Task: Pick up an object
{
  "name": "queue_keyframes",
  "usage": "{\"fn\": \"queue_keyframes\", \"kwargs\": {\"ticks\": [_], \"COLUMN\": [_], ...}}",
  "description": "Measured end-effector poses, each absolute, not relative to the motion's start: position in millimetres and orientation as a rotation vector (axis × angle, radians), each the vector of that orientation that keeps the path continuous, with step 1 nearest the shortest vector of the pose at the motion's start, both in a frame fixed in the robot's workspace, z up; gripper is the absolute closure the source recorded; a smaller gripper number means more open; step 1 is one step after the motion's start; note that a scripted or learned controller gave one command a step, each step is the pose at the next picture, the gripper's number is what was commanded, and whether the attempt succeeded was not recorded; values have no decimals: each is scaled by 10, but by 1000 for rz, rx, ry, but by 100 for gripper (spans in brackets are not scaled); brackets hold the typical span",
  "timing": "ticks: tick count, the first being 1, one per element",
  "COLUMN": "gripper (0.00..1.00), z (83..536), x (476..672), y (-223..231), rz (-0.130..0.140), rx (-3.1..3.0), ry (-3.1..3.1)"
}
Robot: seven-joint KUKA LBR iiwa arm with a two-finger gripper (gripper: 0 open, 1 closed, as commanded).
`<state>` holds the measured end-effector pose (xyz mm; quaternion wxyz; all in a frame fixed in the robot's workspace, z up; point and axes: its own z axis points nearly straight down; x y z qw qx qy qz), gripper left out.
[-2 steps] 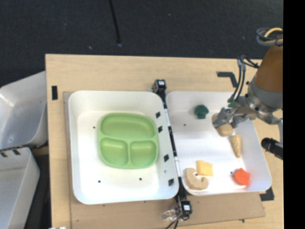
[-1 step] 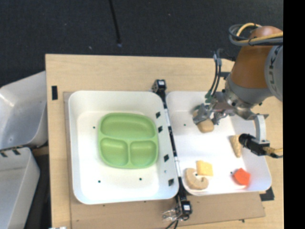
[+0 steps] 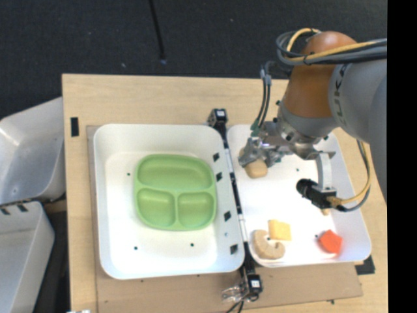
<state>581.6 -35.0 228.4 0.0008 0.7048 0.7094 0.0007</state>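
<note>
My gripper [image 3: 255, 156] reaches down into the right bin [image 3: 296, 204] near its far left corner. A small tan, rounded object [image 3: 258, 169] lies directly under the gripper, partly hidden by it. Nearer the front of the same bin lie a yellow block [image 3: 280, 230], a beige ring-shaped piece [image 3: 267, 246] and an orange-red object [image 3: 330, 241]. A green divided plate [image 3: 174, 190] rests in the middle of the left bin [image 3: 117, 240].
The arm's orange band and grey link [image 3: 319, 90] hang over the back of the right bin. A black cable fitting [image 3: 313, 192] sticks out above that bin's middle right. Small clamps line the ridge between the bins [image 3: 231, 194].
</note>
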Motion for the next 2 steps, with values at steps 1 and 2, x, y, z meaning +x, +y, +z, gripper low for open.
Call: {"fn": "queue_keyframes", "kwargs": {"ticks": [1,2], "gripper": [100,100], "z": [2344,2457], "x": [5880,6068], "y": [78,636], "rz": [2,6], "rx": [2214,2212], "ry": [2229,2230]}}
